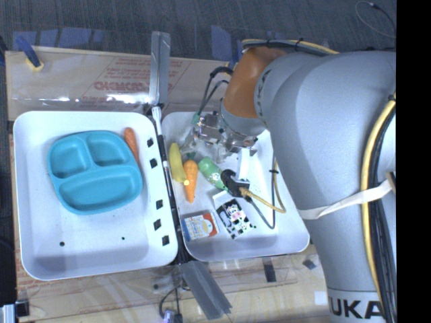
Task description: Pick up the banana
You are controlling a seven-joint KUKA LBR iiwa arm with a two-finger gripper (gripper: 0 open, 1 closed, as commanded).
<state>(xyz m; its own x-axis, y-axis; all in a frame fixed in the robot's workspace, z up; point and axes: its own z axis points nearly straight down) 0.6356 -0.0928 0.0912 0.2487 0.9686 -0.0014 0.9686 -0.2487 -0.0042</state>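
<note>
A yellow banana [176,163] lies lengthwise along the left wall of the right bin [283,237]. An orange carrot [190,179] lies against its right side. My gripper [202,138] hangs low over the back of the right bin, just right of the banana's far end and slightly behind it. Nothing shows between its fingers.
A green item [209,170] lies right of the carrot. A small orange-and-blue packet [199,225] and a black-and-white patterned card [235,217] sit near the right bin's front. The left bin [40,247] holds a blue divided plate [95,169] and another carrot [130,143].
</note>
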